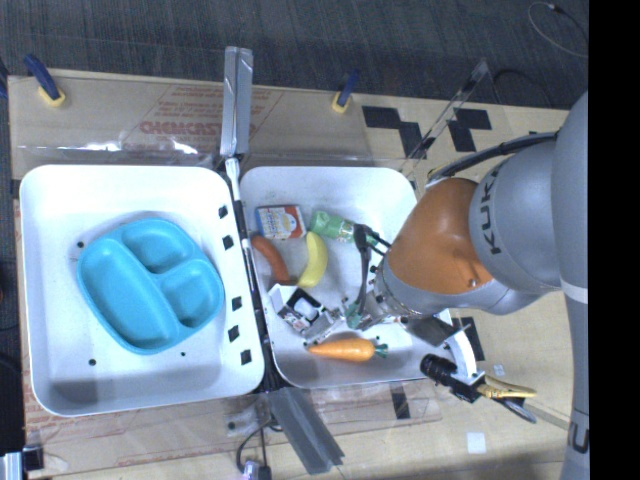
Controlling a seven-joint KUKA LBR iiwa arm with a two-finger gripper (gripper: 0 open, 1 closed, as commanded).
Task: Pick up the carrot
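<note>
Crowding the right shallow white plastic bin (400, 183), the grey arm's gripper (352, 313), finger spread impossible to tell, hangs just above the tapered orange carrot (340, 349) lying near the front wall, while the smooth blue divided plate (150, 283) leaves open margins in the left bin (50, 368).

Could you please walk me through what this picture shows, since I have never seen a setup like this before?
One camera looks down at a slant on a bench with two white bins. The grey and orange robot arm reaches in from the picture's right, and its gripper hangs low over the right bin. That bin holds a carrot, a banana, a sausage, a small carton and a green bottle. The left bin holds a blue divided plate. The carrot lies free beside the gripper.
</note>
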